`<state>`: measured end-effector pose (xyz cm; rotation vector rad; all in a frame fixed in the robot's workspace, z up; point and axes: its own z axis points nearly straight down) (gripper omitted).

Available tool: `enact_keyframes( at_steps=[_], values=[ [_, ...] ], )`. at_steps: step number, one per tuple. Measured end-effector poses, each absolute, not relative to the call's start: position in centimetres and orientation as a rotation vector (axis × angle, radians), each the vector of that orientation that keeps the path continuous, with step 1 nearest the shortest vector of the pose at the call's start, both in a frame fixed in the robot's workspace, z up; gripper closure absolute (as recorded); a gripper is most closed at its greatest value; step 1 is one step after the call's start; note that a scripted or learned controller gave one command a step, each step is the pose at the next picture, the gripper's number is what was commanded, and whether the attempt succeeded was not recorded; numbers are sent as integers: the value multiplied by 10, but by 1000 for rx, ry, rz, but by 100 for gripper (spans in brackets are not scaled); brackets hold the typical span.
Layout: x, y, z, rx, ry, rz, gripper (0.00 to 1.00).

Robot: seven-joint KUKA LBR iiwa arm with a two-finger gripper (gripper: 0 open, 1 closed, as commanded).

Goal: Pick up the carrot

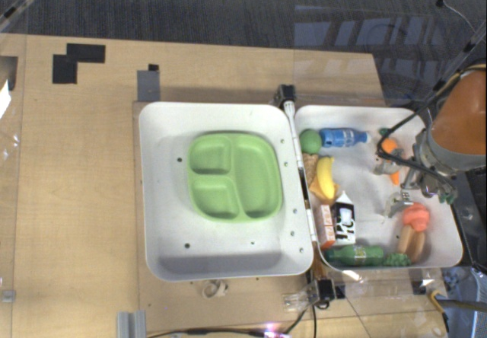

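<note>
The carrot (389, 147) is a small orange piece near the back right of the right bin (364, 117), with a second orange bit showing just below it behind dark cabling. The grey arm with its orange band (463, 122) reaches in from the right. Its gripper (398, 193) hangs low over the bin's right side, just in front of the carrot and behind a salmon-pink toy (416, 216). Metal parts and cables of the gripper cover part of the carrot.
The right bin also holds a green ball (310, 141), a blue bottle (342, 137), a banana (325, 176), a black-and-white carton (344, 222), a green cucumber (356, 255) and a brown roll (412, 242). The left bin (163, 199) holds a green divided plate (233, 176).
</note>
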<state>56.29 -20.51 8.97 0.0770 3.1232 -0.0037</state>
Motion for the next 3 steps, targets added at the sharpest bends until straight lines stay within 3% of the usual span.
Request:
enact_keyframes(
  at_steps=[1, 3],
  values=[
    [628, -204, 89, -123, 3123, -3, 0],
    [599, -205, 89, 866, 3006, 2, 0]
  ],
)
